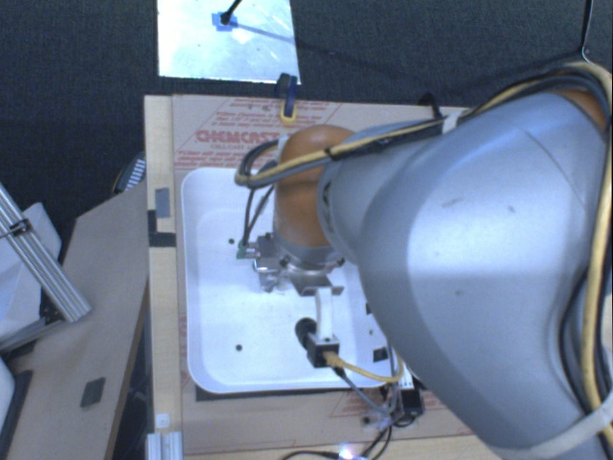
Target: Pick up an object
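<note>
My grey arm reaches in from the right and hides most of the right side of the bench. Its orange band point(305, 195) hangs over the left white bin point(213, 295). Below the band, the metal gripper body point(287, 274) points down at the bin floor near the bin's middle. A white bracket with a black part point(318, 338) and a yellow cable sticks out from it toward the bin's front edge. Two small dark specks point(238, 347) lie on the bin floor left of the gripper. I see nothing held.
The bin sits on a brown board with red print point(230, 127). A shiny panel point(225, 27) lies at the back, and metal rails point(38, 266) stand at the left. Loose cables point(378, 410) bunch at the bin's front right corner.
</note>
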Tool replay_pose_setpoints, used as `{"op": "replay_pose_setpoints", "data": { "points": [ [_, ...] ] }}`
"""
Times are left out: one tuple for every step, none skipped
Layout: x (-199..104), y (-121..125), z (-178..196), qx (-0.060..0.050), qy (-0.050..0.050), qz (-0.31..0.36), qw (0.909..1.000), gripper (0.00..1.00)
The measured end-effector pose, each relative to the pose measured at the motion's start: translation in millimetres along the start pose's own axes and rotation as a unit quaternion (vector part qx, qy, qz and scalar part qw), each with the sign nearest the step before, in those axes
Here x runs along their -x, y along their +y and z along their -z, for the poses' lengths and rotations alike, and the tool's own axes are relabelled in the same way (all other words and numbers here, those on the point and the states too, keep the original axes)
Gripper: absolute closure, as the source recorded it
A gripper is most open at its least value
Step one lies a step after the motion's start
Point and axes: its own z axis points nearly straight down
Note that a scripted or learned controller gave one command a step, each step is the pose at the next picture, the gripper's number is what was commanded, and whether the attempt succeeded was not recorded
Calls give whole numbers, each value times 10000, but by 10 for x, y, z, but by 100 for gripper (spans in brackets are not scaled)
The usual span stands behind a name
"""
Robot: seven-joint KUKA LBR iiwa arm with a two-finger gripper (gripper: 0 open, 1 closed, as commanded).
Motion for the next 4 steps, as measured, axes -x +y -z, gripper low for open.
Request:
{"op": "replay_pose_setpoints", "data": {
  "points": [
    [-242, 232, 351, 85, 22, 23, 10000, 100],
    [945, 407, 1319, 130, -7, -52, 9999, 100],
    [-84, -137, 1676, 87, 29, 61, 9999, 100],
    [-513, -626, 2345, 96, 40, 50, 9999, 100]
  ]
}}
